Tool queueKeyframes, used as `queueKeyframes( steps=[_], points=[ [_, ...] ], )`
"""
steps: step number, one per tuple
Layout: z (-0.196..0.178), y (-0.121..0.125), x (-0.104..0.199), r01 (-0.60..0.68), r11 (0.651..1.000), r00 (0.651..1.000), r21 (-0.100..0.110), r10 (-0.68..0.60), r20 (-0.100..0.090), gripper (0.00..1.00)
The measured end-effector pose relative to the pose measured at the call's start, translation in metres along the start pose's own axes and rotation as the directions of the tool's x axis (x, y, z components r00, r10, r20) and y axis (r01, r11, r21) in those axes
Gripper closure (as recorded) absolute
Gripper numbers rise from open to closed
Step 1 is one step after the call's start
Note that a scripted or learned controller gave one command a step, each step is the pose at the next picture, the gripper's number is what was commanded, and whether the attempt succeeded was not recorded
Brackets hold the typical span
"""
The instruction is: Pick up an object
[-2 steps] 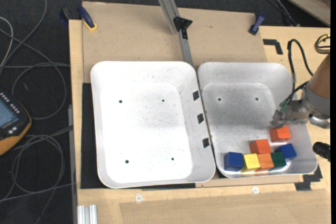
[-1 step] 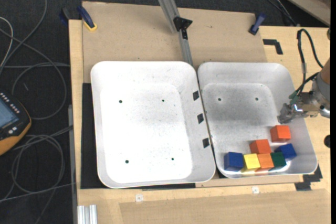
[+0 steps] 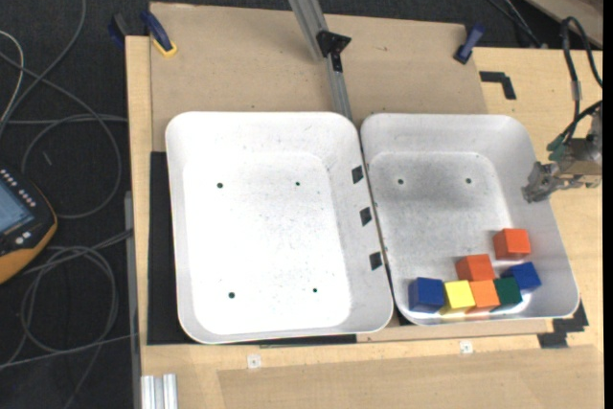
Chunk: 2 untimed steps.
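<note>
Here the wide white left bin [image 3: 259, 225] lies beside the white right bin [image 3: 450, 158]. Small coloured blocks cluster in its near corner: blue cube [image 3: 426, 292], yellow cube [image 3: 460, 295], orange cubes [image 3: 476, 268], green block [image 3: 508, 290], another orange cube [image 3: 513, 242]. The tool [image 3: 536, 187] hangs at the bin's right rim, apart from them; its grip cannot be told.

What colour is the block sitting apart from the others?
Orange block, seen in the camera view, in the right bin.
</note>
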<state>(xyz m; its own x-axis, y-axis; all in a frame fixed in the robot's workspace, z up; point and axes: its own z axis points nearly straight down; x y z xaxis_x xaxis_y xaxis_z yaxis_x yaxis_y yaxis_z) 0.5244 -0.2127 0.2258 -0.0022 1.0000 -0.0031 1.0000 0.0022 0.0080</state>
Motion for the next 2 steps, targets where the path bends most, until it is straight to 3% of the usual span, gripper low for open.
queueKeyframes(
  steps=[1, 2],
  points=[
    [-0.061, 0.007, 0.007, 0.001, 1.0, 1.0, -0.001, -0.001, 0.0, 1.0],
    [-0.054, 0.021, 0.047, 0.004, 1.0, 1.0, 0.008, -0.004, -0.005, 1.0]
  ],
)
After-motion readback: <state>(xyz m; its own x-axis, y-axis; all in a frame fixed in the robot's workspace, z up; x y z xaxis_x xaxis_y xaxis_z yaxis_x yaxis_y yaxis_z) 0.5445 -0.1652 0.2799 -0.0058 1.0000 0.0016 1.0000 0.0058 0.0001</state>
